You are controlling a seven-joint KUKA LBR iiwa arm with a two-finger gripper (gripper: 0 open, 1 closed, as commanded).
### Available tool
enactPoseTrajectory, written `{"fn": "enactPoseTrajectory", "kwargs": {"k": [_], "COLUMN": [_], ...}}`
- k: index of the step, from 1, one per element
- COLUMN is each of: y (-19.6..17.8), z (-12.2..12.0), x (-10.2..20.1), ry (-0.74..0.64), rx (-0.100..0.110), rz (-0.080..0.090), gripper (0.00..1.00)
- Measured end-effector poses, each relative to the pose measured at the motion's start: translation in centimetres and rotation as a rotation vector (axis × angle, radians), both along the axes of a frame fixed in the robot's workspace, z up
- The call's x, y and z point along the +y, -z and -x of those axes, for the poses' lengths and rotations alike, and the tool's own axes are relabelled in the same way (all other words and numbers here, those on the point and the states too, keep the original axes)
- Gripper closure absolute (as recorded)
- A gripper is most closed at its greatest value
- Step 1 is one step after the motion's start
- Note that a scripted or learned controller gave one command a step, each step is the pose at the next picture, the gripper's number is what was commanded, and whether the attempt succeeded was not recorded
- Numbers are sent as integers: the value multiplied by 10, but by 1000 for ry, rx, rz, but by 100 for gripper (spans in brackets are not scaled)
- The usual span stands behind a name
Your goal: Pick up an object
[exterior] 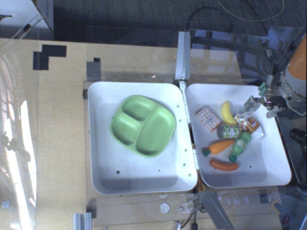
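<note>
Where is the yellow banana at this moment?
The banana lies in the right bin, near its upper middle, between the checkered packet to the view's left and the pincer to the view's right, just above the grey can.

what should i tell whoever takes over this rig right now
Gripper: over the right bin's upper right, above the pile; whether it grips anything cannot be told.
Right bin: banana, checkered packet, carrot, green bottle, sausage, all lying in it.
Left bin: green divided plate.
Done: no pick seen.
Left: grasp one object and lift.
</note>
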State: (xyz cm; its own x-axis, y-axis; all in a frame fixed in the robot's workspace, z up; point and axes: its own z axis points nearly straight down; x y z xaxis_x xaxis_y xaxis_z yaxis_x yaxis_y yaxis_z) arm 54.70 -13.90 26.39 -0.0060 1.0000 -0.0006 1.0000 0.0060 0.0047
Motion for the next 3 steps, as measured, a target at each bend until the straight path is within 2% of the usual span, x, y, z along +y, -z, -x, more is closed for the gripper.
{"fn": "enactPoseTrajectory", "kwargs": {"k": [1,2,3], "y": [86,176,163], "z": [-67,-96,-99], "x": [23,-27,-26], "ry": [79,-80,-82], "rx": [1,-3,-12], "rz": [-1,2,2], "gripper": [0,0,100]}}
